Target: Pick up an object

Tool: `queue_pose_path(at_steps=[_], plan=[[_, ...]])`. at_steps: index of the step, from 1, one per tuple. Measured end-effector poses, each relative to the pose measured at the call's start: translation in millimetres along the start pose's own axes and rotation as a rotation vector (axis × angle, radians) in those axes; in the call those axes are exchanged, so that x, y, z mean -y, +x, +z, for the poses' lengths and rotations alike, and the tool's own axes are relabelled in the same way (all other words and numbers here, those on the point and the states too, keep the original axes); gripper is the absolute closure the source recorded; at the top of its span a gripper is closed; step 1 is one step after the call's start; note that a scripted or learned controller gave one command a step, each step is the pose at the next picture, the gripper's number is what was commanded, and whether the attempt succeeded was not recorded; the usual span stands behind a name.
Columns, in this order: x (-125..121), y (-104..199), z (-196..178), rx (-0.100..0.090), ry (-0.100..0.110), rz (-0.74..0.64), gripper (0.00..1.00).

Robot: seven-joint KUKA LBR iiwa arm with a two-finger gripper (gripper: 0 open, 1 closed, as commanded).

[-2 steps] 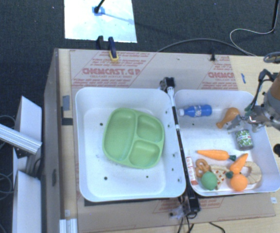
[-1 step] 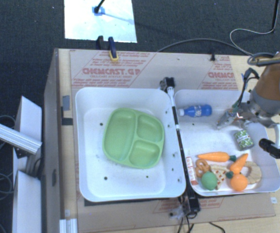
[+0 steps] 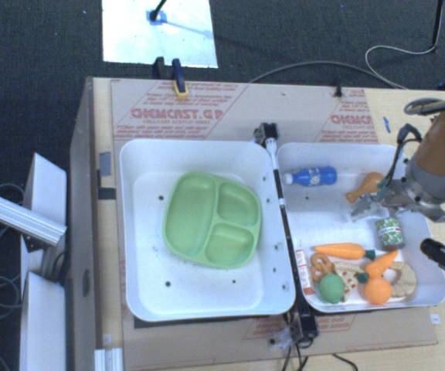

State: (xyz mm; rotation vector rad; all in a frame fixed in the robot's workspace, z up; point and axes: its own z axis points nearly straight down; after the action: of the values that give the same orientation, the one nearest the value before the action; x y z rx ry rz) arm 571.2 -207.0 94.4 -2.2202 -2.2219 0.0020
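Two shallow white bins are being shown side by side on the bench. The left bin (image 3: 141, 284) is being occupied by a green divided tray (image 3: 212, 219) lying flat near its middle. The right bin (image 3: 431, 288) is being filled with candidates for picking: a blue and white bottle (image 3: 312, 177) lying on its side near the far wall, an orange-tan piece (image 3: 365, 185) just beside the gripper, a small green-labelled can (image 3: 390, 233) standing upright, a carrot (image 3: 341, 250) lying across the middle, a second orange piece (image 3: 382, 263), a green ball (image 3: 331, 287), an orange ball (image 3: 377, 291), and pretzel-like and bread-like items clustered along the near wall. The gripper (image 3: 371, 204) is being held low inside the right bin, between the orange-tan piece and the can, with the arm (image 3: 443, 157) reaching in from the right. Whether the pincer is released or clenched cannot be told, and nothing is being seen between its tips. The task is being judged as at the approach stage: no object is being lifted, every item is resting in the bin, and the grasp and the lift are left to be done.
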Motion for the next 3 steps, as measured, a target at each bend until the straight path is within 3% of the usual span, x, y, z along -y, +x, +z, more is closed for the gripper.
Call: queue_pose_path(at_steps=[1, 2, 3], plan=[[-54, 2, 11, 0.000, -0.004, -0.005, 0.00], [-10, 0, -16, 0.001, -0.002, -0.001, 0.00], [-60, 2, 12, -0.001, -0.002, -0.004, 0.00]])
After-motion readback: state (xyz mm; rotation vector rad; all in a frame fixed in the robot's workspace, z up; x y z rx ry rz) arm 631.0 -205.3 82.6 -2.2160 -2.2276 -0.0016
